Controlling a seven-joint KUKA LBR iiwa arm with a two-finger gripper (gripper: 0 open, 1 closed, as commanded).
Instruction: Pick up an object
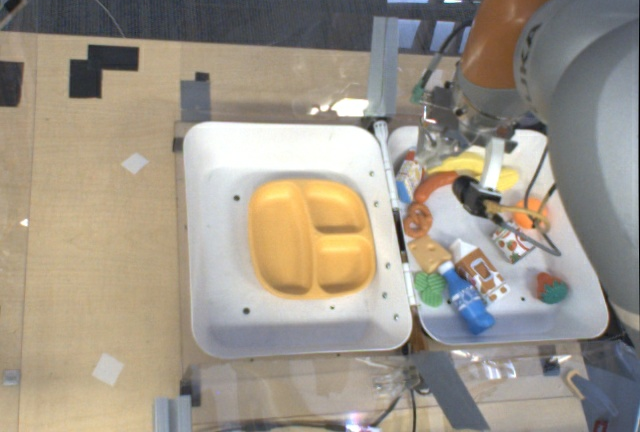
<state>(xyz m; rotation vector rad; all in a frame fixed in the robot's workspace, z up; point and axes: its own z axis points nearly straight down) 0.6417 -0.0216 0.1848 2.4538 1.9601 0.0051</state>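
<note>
gripper (455, 135) low over right bin (585, 315) clutter near banana (470, 165), finger state can't tell (wrist blocks); packed toys, grab could easily slip

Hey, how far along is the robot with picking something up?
Done: the arm has reached the right bin, its hand low at the far end near the banana. In hand: nothing visibly held. Left: grasp and lift an item. The yellow tray sits in the left bin.

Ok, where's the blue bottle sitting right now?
The blue bottle lies in the right bin near its front edge, just right of the green toy and beside the small carton.
</note>
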